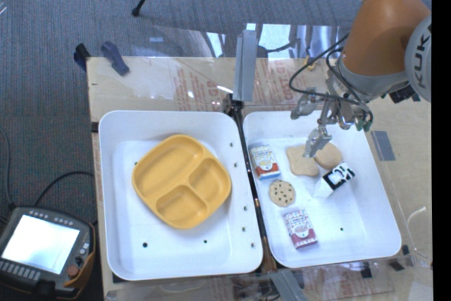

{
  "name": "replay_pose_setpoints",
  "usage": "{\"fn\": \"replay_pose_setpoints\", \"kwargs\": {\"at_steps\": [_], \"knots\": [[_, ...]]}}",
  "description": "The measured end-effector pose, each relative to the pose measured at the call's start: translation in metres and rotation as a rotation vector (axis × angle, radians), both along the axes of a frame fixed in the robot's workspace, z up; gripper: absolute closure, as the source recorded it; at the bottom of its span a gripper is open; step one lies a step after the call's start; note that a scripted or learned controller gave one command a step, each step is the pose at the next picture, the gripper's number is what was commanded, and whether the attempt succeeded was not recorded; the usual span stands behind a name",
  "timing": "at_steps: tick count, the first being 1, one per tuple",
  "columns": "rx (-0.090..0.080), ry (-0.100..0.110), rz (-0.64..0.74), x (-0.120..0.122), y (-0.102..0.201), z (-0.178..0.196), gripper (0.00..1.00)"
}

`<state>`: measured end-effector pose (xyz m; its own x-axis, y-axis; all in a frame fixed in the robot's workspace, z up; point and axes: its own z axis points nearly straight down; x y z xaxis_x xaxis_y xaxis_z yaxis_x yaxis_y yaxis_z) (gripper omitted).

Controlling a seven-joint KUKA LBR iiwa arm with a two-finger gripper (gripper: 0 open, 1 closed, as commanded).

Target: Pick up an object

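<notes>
Because the gripper [316,146], whose finger state I cannot tell, is hanging over crowded toast [303,164] and bun [330,156], it is risking a fumbled grasp.

The bench [141,84] bears two white bins [120,130] [373,222] side by side.
</notes>
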<state>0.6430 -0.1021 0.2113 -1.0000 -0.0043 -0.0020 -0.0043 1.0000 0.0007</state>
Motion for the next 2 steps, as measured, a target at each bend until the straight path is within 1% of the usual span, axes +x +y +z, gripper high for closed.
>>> {"fn": "replay_pose_setpoints", "kwargs": {"at_steps": [1,2], "knots": [[0.001,0.008,-0.195,-0.044,0.002,-0.116,0.0],[0.001,0.001,-0.188,-0.042,0.004,-0.103,1.0]]}}
